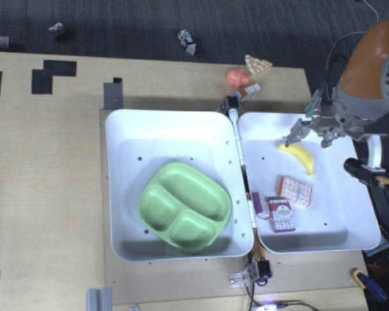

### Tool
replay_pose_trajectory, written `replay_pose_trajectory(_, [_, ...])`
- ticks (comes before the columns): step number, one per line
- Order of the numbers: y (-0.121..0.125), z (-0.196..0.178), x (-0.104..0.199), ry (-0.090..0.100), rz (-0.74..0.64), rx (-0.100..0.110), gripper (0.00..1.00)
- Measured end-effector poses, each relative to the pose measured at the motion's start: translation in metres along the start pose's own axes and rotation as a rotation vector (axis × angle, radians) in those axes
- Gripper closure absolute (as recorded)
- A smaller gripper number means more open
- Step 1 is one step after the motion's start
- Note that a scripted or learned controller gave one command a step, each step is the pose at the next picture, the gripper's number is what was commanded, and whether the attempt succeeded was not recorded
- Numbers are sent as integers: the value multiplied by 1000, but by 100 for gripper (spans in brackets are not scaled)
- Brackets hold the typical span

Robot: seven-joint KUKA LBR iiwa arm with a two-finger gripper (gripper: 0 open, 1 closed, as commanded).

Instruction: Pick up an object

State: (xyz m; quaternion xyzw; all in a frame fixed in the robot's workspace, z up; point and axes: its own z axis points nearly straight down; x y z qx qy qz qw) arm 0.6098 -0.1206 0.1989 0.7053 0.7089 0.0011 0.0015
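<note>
Currently I see the claw hanging over the far part of the right bin, its two fingers spread apart with nothing between them. Just below the left finger lies a yellow banana on the bin floor, curved, near the fingertip; I cannot tell whether they touch. Nearer the camera in the same bin sit two small red-and-white packets, one overlapping a purple strip by the divider. Left bin holds a green sectioned plate, tilted. Beyond the bins, on the bench, rest a pink lump and a wedge-shaped piece.
</note>
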Motion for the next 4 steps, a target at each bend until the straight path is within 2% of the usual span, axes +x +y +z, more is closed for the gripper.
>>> replay_pose_trajectory(1, [23,111,14,1,-1,-1,0])
replay_pose_trajectory(2, [-63,112,18,0,3,-3,0])
replay_pose_trajectory(3, [-60,100,19,-1,1,-9,100])
replay_pose_trajectory(4, [-122,9,48,1,1,0,100])
